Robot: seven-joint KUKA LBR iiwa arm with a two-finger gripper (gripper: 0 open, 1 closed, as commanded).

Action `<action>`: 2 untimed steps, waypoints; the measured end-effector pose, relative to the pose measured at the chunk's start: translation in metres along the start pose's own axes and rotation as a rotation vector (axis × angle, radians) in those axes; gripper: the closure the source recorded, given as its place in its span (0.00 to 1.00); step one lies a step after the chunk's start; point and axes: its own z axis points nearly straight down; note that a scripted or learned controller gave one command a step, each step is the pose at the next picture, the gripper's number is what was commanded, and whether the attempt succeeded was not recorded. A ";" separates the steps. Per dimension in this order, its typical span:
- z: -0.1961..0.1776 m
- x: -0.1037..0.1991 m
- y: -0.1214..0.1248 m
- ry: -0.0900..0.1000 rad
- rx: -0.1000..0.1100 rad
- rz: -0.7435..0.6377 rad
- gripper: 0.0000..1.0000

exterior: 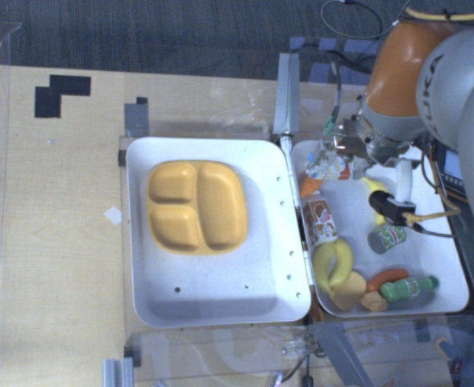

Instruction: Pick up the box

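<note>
Box, a small white-and-red carton (322,220), is pictured lying flat in the right-hand white bin (438,252), pressed along the wall that is shared with the neighbouring bin. Its long side is turned away from the camera.

The end effector (339,153) of the grey arm (455,79) is seen beyond the box's far end, over the far corner of the same bin and apart from the box. Nothing of the box is gripped. Whether the end effector is spread or pressed together cannot be told, as it is blurred against a crumpled pale wrapper (321,168) lying just past the box.

A small orange item (309,187) is placed at the box's far end, just beside it. A yellow banana (334,264) is curled against the box's near end, and a beige rounded lump (351,285) lies just beyond that. To the view's right of the box, a green tin can (388,238) is tipped on its side, well apart from it. A red-orange carrot-shaped piece (386,277) and a green plastic bottle (408,287) are laid nearer the camera than the can. A small yellow piece (372,186) is seen farther back.

To the view's left of the box, a yellow three-compartment plastic plate (197,206) is set in the left-hand white bin (221,297). Both bins are carried on the pale wooden surface (60,232).
</note>
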 end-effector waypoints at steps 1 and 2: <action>-0.016 0.007 0.009 -0.002 0.001 -0.071 1.00; -0.026 0.008 0.010 -0.002 0.000 -0.075 1.00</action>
